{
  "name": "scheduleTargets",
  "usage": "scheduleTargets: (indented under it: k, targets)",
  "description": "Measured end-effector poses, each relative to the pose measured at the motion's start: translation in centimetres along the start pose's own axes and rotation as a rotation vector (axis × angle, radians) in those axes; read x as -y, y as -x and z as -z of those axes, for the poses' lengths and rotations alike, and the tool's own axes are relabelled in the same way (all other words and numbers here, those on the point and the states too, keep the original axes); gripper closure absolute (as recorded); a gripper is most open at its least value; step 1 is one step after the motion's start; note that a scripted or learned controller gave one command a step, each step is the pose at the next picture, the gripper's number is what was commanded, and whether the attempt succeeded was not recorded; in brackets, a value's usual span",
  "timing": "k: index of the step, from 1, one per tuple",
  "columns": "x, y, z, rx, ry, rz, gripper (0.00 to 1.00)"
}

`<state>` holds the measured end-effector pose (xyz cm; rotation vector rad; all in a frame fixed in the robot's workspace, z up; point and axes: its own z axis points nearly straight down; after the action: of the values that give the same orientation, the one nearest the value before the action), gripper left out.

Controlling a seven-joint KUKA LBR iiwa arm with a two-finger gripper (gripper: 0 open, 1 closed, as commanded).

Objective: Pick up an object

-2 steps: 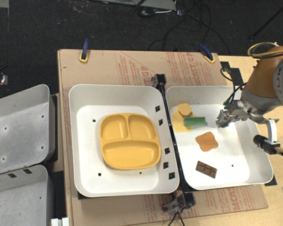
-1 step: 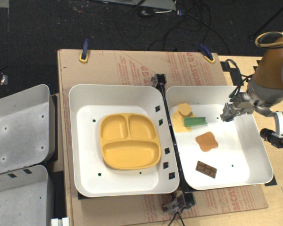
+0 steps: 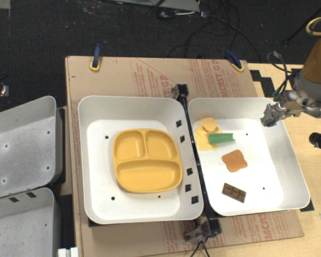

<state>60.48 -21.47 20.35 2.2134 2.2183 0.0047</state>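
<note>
Both white bins are showing a smooth, faintly sheened plastic-like finish. The yellow divided tray is reading as glossy moulded plastic. A matt brown cardboard sheet, printed in red, is lying under the bins. Gripper is looking like dull grey metal.

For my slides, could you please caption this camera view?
Gripper at the right bin's far edge, above toy foods; a yellow divided plate sits in the left bin.
</note>
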Motion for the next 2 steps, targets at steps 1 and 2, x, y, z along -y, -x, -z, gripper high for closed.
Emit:
scheduleTargets:
  k: [1, 2]
  targets:
    - [-0.2, 0.0, 5.1, -0.001, -0.001, 0.001, 1.00]
    - [0.2, -5.5, 5.9, -0.005, -0.007, 0.004, 1.00]
